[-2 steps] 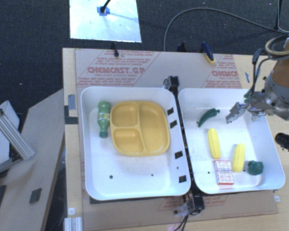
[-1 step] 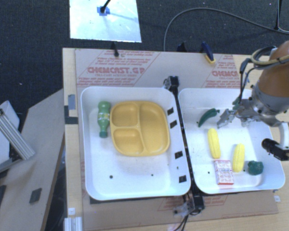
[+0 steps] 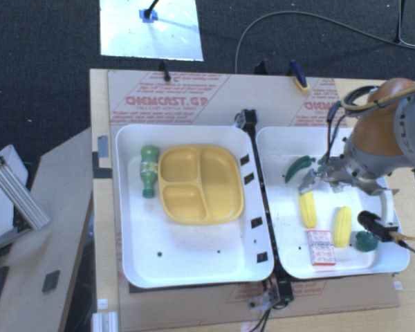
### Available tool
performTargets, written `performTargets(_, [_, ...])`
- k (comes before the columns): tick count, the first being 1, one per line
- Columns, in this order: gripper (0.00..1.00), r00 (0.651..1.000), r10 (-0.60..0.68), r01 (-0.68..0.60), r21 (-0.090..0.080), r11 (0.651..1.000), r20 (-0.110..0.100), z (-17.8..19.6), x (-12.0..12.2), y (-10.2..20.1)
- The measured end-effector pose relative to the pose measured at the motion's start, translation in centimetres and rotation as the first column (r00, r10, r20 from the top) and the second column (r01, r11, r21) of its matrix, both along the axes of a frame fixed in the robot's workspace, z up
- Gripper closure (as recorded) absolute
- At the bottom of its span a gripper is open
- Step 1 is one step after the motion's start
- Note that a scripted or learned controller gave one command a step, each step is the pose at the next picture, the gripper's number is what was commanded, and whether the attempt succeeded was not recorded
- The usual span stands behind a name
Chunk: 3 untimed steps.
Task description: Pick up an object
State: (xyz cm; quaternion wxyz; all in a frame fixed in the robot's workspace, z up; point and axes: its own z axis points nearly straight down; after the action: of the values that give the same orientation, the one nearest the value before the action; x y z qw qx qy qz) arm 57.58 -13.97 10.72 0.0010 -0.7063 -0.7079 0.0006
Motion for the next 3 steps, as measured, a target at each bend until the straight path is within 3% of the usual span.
performTargets(1, [1.00,1.000,0.000,0.000,-0.002,1.000,0.006,1.4,0.2,-0.1])
performTargets(3, [1.00,1.000,0.002,-0.002,-0.002,1.000,0.008,10.1,-0.4,0.1])
